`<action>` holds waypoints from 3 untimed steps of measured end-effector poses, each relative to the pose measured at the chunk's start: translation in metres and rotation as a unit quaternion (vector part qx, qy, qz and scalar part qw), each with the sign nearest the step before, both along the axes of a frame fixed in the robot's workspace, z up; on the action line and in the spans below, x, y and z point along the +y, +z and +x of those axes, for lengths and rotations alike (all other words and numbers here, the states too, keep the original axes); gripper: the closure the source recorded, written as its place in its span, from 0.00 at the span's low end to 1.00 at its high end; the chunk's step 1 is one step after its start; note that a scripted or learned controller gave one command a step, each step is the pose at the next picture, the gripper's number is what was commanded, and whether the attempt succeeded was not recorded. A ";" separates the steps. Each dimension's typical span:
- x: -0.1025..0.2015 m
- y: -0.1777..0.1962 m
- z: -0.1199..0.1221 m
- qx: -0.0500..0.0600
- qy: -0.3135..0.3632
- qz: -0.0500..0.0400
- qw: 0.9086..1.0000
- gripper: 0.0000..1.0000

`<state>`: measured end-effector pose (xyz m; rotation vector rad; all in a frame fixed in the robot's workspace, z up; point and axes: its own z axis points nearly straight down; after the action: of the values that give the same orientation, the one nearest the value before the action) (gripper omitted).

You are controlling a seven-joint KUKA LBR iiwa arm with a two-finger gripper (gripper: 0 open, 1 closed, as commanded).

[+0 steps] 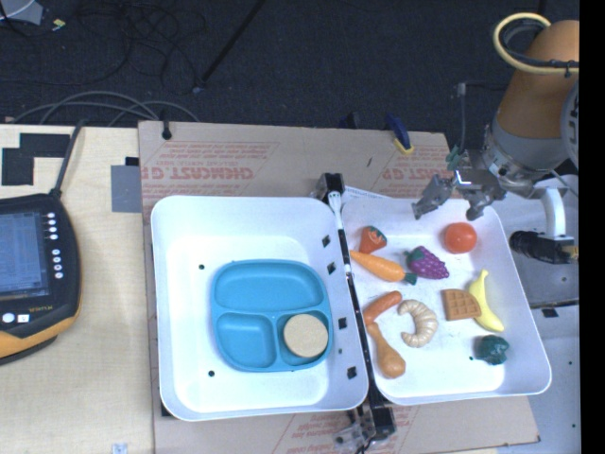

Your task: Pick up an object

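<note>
The right bin (529, 348) holds toy food: a red tomato (460, 237), purple grapes (428, 264), an orange carrot (378, 267), a strawberry (371, 239), a yellow banana (486, 302), a waffle (458, 305), a croissant (419, 321), a sausage (382, 304), a chicken drumstick (386, 349) and dark green broccoli (492, 350). My gripper (454, 202) hovers over the bin's far edge, just above and left of the tomato. Its fingers are spread open with nothing between them.
The left bin (180, 244) holds a blue divided plate (269, 312) with a round tan cookie (305, 335) in its lower right compartment. A tablet pendant (33, 268) lies on the bench at the far left. Cardboard (284, 159) lies under both bins.
</note>
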<state>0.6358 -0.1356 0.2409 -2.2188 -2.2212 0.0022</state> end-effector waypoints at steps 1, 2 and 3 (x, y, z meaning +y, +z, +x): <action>0.000 0.010 0.000 0.000 0.001 0.000 1.000 1.00; 0.048 0.261 -0.010 -0.009 0.002 -0.001 1.000 1.00; 0.001 0.251 -0.089 0.000 -0.003 0.000 1.000 1.00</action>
<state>0.5469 -0.1350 0.4914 -2.2256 -2.2141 0.0040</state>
